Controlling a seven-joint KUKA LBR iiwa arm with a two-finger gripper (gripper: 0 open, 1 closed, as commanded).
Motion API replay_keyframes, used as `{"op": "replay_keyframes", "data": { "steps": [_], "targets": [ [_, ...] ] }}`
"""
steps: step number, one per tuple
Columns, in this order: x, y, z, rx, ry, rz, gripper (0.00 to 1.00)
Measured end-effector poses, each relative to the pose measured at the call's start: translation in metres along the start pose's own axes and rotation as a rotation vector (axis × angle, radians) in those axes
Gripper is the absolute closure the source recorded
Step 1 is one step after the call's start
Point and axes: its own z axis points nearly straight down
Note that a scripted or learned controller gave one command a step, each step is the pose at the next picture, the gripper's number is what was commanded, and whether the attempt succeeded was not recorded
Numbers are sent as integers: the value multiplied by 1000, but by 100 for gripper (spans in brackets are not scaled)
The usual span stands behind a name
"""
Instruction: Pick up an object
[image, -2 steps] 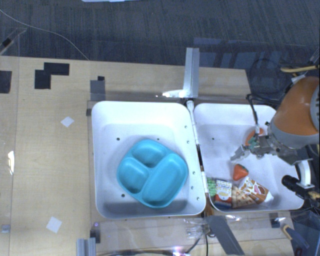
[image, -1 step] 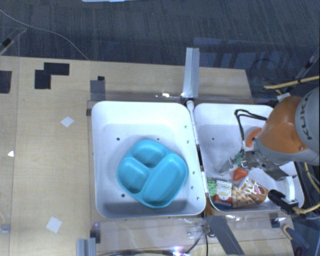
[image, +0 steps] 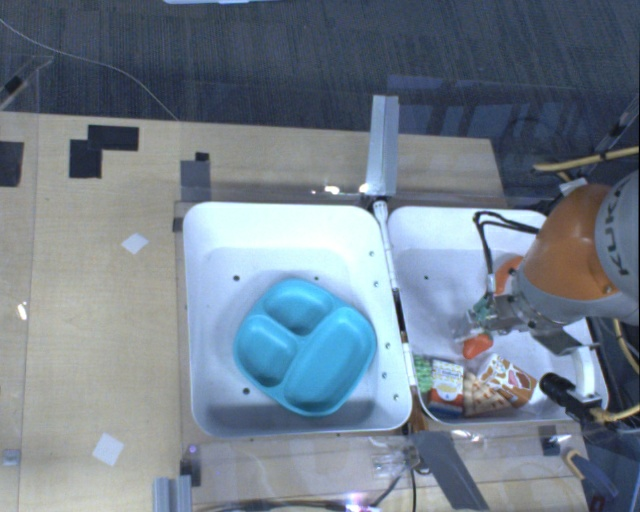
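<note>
End effector sits low in right bin; finger state cannot be determined. Small orange object lies just below it, near snack packets.

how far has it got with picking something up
Done: the arm has reached over the right bin, its gripper low above a small orange item. In hand: nothing visibly held. Left: grasp and lift; the snack packets lie on the bin floor and the blue divided plate sits in the left bin.

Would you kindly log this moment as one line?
arm: over right white bin | gripper: above small orange object | left white bin: blue sectioned plastic plate
</note>
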Motion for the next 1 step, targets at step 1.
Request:
{"op": "replay_keyframes", "data": {
  "steps": [1],
  "targets": [
    [34,29,-83,15,9,-207,100]
  ]
}}
